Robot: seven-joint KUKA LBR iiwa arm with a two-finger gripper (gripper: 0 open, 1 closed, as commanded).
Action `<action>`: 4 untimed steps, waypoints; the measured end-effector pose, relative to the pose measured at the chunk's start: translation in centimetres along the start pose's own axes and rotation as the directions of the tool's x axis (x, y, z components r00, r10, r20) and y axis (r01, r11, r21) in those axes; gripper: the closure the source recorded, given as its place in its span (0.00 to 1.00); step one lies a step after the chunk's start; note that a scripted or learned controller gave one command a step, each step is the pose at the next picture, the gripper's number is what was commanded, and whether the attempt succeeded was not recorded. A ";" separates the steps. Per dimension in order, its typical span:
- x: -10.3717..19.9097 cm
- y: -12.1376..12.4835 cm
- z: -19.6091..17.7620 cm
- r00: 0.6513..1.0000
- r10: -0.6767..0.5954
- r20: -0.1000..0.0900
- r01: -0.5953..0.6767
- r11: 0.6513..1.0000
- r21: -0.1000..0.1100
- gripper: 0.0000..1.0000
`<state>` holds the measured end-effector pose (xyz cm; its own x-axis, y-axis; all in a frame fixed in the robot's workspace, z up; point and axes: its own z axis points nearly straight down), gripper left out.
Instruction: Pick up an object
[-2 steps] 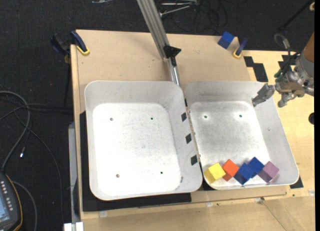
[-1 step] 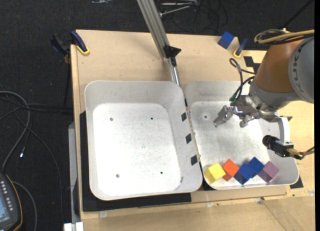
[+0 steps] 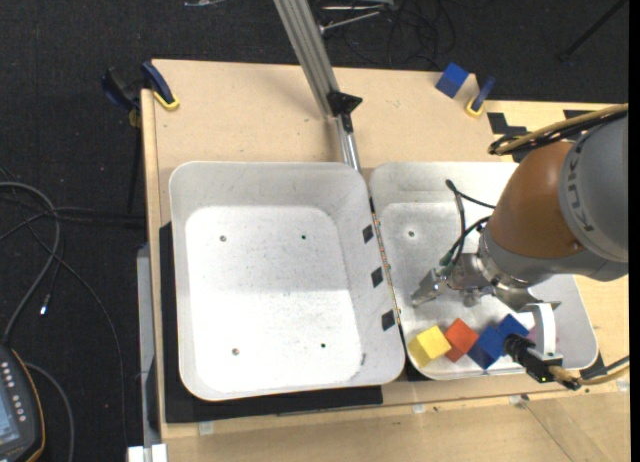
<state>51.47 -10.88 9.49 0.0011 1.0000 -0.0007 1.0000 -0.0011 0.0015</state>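
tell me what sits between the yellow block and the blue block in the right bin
In the camera view, an orange block lies between the yellow block and the blue block, all three crowded together near the right bin's front edge.

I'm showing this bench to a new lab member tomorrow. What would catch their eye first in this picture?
Probably the big grey arm with its orange band, reaching in from the right over the right bin. Next, the bright blocks clustered at that bin's near edge: a yellow block, an orange block and a blue block, with the gripper just above them. The left bin beside it is a large white expanse.
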 end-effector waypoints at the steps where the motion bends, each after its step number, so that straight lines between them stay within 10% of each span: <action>1: -5.2 4.2 -12.9 1.000 -0.003 0.004 0.003 1.000 -0.009 0.00; 2: -5.4 -0.8 -2.0 1.000 0.002 -0.003 -0.002 1.000 0.011 0.00; 3: -1.2 7.0 0.0 1.000 -0.009 0.001 0.009 1.000 -0.003 0.00; 4: -6.9 10.2 -0.1 1.000 0.002 0.003 -0.002 1.000 -0.003 0.00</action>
<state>61.64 -17.81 9.60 0.0032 1.0000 -0.0041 1.0000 -0.0032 0.0047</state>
